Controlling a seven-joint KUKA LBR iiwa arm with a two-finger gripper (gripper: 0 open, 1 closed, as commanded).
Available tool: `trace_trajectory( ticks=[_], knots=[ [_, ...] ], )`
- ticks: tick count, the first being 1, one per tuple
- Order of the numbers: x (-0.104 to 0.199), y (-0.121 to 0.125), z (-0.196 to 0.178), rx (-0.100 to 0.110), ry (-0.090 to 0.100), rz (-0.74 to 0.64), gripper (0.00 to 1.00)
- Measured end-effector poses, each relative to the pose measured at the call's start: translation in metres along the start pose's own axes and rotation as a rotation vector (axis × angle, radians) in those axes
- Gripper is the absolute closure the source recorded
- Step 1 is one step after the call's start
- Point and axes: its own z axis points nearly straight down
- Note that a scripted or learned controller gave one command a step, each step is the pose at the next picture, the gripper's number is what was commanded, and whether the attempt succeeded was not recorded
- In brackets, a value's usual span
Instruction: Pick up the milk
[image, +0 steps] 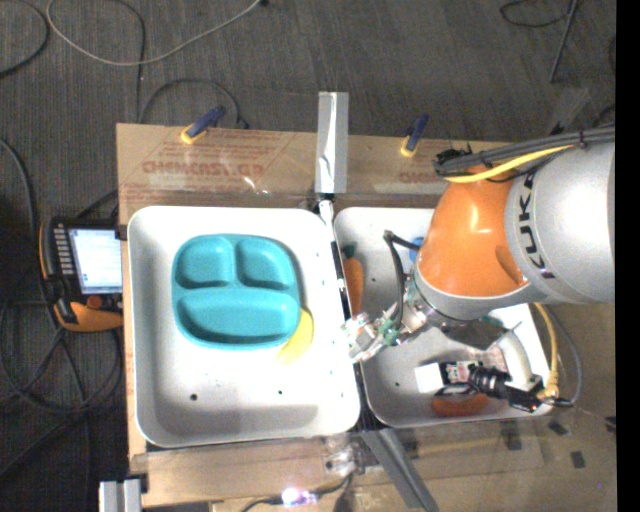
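Reaching: my gripper (366, 335) low at right bin's (395, 400) left wall; its grip I cannot tell. Next: find milk, centre over it, descend.

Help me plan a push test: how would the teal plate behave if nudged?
The teal plate looks like rigid moulded plastic, so it would probably stay stiff and slide across the left bin, not roll. It lies flat and low, so tipping seems unlikely. It may shove the yellow thing at its edge.
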Motion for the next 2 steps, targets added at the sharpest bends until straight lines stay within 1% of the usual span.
trace_trajectory(
  ticks=[1, 2],
  knots=[
    [-0.019, -0.009, -0.068, -0.002, -0.003, 0.046, 1.0],
    [0.014, 0.007, -0.034, 0.0, 0.0, -0.075, 1.0]
  ],
)
